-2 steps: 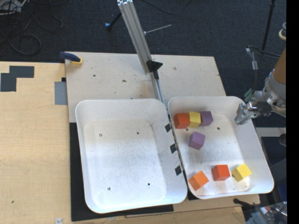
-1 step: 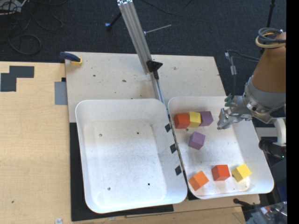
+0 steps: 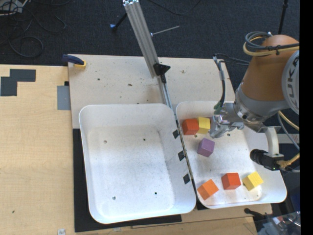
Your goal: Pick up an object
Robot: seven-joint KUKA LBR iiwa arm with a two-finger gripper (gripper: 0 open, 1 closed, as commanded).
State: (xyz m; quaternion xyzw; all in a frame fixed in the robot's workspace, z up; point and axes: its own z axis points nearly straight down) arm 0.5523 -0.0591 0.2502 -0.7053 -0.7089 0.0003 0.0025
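Yellow plastic cube (image 3: pixel 204 123) is sitting near the far-left corner of the right white bin (image 3: pixel 274 196), touching a red-orange cube (image 3: pixel 190 126), and the gripper (image 3: pixel 221 127) is hanging just beside it, so the reach-and-close step seems to be in hand; whether the pincer is wide or narrow I cannot tell. Next it is likely needing to straddle that cube squarely without nudging the purple cube (image 3: pixel 206 147) nearby. Both bins are resting on a pale speckled bench (image 3: pixel 117 82) over dark carpet (image 3: pixel 73 23) strewn with cables.
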